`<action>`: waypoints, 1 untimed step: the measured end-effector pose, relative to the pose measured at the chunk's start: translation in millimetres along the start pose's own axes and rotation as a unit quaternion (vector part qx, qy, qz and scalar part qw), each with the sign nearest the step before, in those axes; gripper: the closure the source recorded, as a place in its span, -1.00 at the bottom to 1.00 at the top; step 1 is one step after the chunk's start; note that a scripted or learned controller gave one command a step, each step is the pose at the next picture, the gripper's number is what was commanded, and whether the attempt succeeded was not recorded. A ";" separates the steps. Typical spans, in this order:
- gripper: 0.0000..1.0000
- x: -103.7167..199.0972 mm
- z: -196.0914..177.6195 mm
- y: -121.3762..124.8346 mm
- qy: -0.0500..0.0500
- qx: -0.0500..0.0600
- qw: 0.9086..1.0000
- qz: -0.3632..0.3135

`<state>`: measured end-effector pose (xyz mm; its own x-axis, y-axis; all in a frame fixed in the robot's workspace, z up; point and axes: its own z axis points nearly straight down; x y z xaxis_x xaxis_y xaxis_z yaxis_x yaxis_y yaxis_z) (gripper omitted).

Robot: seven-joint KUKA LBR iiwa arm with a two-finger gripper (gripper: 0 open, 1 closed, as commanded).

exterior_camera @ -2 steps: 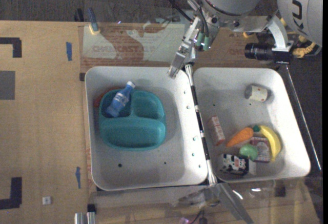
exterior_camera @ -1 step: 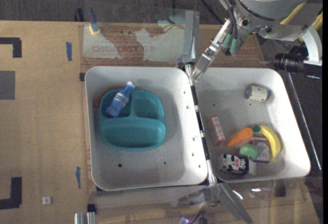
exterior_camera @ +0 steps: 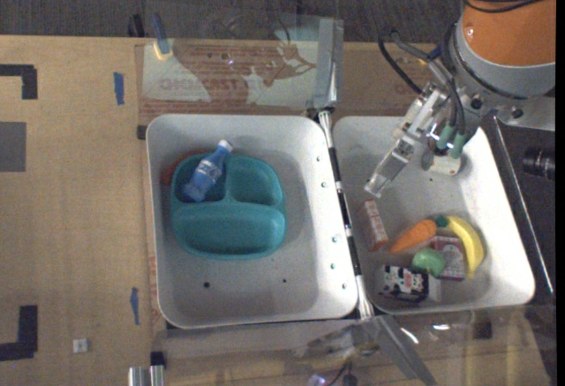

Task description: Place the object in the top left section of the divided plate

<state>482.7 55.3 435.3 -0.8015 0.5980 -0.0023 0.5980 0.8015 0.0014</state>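
A small plastic bottle (exterior_camera: 206, 174) lies on its side in the top left section of the teal divided plate (exterior_camera: 237, 230), its white cap pointing up and away over the plate's far rim, while the gripper (exterior_camera: 381, 183) hangs over the neighbouring right bin (exterior_camera: 512, 283), well apart from the plate. The two fingers point down and toward the plate with nothing between them, and how wide they stand cannot be told from this angle. The plate sits in the left bin (exterior_camera: 256, 300), toward its far left corner, and its two other sections hold nothing. To the right of the plate, in the other bin, lie a carrot (exterior_camera: 413, 235), a banana (exterior_camera: 468, 242), a small brown bar (exterior_camera: 376, 225), a black-and-white carton (exterior_camera: 405, 283) and a green piece (exterior_camera: 430, 261) on a small packet, all clustered near the front. Judged from how things lie, the placing step appears already done, with the bottle resting mostly inside the target section, though it leans on the plate's rim. The next move would call only for the arm to clear away from the plate without disturbing it, or for a fresh pick from the cluster if another object is meant.
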 end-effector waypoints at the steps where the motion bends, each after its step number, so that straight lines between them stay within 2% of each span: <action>1: -1.00 -29.3 22.6 -42.7 0.001 0.001 0.988 0.152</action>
<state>480.8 3.6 412.8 -0.5854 0.8107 -0.0008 0.8107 0.5854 -0.0003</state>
